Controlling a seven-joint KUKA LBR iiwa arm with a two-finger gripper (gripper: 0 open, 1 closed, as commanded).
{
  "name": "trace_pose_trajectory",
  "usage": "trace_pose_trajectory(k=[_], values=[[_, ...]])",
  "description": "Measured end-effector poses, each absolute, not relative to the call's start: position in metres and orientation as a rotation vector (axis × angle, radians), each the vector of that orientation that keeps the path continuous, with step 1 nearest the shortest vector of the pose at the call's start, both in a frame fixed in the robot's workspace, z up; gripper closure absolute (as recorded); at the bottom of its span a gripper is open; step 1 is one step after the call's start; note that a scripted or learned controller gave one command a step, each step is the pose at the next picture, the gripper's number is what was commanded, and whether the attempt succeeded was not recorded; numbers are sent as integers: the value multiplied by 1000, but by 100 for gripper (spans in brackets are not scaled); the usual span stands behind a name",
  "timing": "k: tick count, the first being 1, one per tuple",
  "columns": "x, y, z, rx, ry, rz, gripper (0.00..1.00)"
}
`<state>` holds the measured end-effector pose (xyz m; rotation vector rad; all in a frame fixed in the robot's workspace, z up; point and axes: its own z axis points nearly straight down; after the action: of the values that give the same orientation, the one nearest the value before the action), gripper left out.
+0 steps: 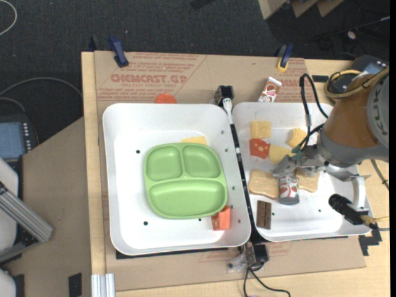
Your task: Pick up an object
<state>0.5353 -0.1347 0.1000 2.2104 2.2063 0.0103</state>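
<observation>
The right bin (322,223) holds several toy foods: yellow cheese pieces (260,129), a red piece (259,147), two toast slices (262,183), a brown chocolate bar (264,213) and a small silver and red can (288,190). My gripper (291,166) reaches in from the right and hangs low over the middle of this bin. It sits just above the can's top, and its body hides part of the second toast slice (307,182). Nothing is visibly lifted off the bin floor.
A green divided plate (184,179) lies in the left bin (124,129), with an orange block (221,218) at its lower right and a yellow piece (195,140) behind it. A small carton (269,90) and blue clamps (117,50) sit on the cardboard beyond the bins.
</observation>
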Motion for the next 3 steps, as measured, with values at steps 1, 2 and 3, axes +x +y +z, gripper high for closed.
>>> trace_pose_trajectory(k=[1,2,3], values=[[516,-101,89,2210,2206,7,0],[613,-142,88,2209,2216,8,0],[535,-125,89,2215,2213,9,0]])
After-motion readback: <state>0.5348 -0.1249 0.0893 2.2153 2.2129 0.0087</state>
